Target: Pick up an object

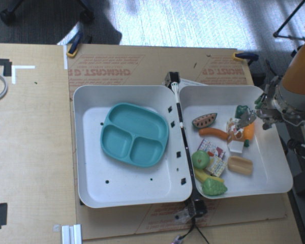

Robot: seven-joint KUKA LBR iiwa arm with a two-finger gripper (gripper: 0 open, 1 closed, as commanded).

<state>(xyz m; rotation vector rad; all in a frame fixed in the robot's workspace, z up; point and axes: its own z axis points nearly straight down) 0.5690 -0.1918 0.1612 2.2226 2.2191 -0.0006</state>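
Seemingly empty gripper [247, 118] above right bin [274, 187].

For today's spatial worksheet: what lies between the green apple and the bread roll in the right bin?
In the camera view, a small patterned box lies between the green apple and the bread roll, overlapping the apple's right side; white bin floor separates it from the roll.
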